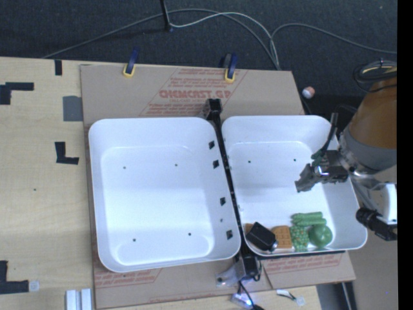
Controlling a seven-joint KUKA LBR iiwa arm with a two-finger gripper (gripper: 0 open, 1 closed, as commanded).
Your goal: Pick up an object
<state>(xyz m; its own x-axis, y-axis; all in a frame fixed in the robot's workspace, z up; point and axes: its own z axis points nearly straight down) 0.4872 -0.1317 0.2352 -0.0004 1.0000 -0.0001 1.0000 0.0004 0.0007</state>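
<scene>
Green toy (312, 231) | right bin front | claw (308, 178) above, apart

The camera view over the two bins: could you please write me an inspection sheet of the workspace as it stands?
Surface: cardboard sheet on the bench, bearing left bin and right bin side by side.
Job's things: black object, tan object and green objects bunched at the right bin's near edge.
Clutter: two clamps on the cardboard's far edge; small ball beyond the right bin.
Grippers: gripper above the right bin, apart from the objects.
Cables: thin cables across the dark floor.
Surroundings: black tape marks on the bench.
</scene>
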